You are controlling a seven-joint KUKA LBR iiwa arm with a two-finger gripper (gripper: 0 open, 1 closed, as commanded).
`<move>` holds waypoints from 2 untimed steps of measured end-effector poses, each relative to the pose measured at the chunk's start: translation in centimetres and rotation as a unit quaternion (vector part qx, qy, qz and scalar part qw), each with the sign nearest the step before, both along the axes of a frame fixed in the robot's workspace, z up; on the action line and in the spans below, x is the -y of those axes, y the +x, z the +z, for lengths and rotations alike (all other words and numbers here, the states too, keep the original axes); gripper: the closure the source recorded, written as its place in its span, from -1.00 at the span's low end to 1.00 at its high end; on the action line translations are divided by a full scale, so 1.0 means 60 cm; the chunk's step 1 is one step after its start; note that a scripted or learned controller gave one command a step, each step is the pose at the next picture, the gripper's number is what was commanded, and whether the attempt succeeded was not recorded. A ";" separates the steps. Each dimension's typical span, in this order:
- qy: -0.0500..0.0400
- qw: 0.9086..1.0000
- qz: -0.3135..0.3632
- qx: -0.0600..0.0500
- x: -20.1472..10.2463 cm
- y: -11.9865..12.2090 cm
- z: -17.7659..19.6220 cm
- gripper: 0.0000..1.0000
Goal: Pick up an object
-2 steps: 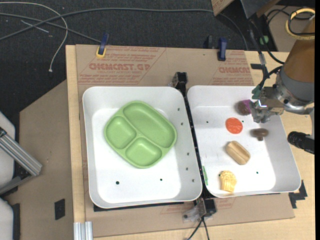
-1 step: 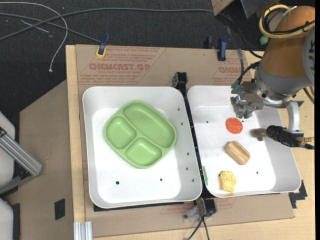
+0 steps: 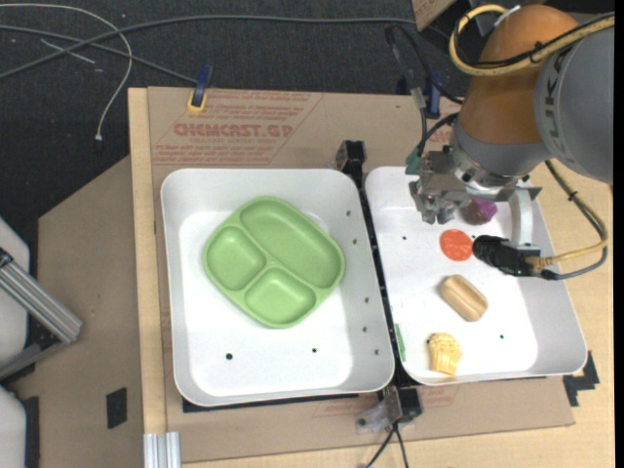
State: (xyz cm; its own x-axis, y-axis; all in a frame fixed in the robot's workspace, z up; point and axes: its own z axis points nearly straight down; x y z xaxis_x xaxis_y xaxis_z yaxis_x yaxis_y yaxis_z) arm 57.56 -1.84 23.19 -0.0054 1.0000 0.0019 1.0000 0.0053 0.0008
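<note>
Lengthwise, tan roll runs upper-left to lower-right.

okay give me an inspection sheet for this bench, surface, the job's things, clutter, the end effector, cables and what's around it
Surface: cardboard-covered bench bearing the left bin and the right bin side by side.
Job's things: in the right bin, an orange-red round piece, a tan bread roll, a yellow corn-like piece and a purple item partly hidden by the arm.
Clutter: green divided plate in the left bin.
End effector: end effector low over the right bin's far end; finger state hidden.
Cables: yellow cable by the wrist; white wire on the floor.
Surroundings: dark carpet, blue clip at the bench's far edge.
</note>
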 end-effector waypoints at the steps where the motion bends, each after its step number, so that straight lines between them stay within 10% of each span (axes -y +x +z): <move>1: 0.000 1.000 0.001 0.000 -0.094 0.037 -0.016 1.00; 2: 0.000 1.000 0.000 0.001 -0.164 0.084 -0.028 1.00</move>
